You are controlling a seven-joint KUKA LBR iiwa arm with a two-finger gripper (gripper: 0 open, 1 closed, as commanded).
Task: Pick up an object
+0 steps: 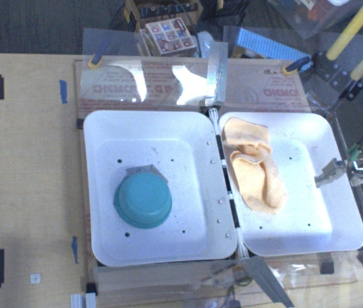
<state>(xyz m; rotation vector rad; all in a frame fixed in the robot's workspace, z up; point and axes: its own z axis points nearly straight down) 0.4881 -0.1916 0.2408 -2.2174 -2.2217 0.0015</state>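
While gripper (333,171) hovers at right bin (310,233) edge, finger state cannot tell, nothing held; approach step. Next: reach left, descend onto orange cloth (256,169).

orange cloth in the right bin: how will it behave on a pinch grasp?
Probably floppy: the cloth lies crumpled in folds, so it would likely drape and hang from the gripper. Likely light for its size, being thin fabric. A pinch may catch only one fold, so part could drag along the right bin or against its wall, where the cloth sits.
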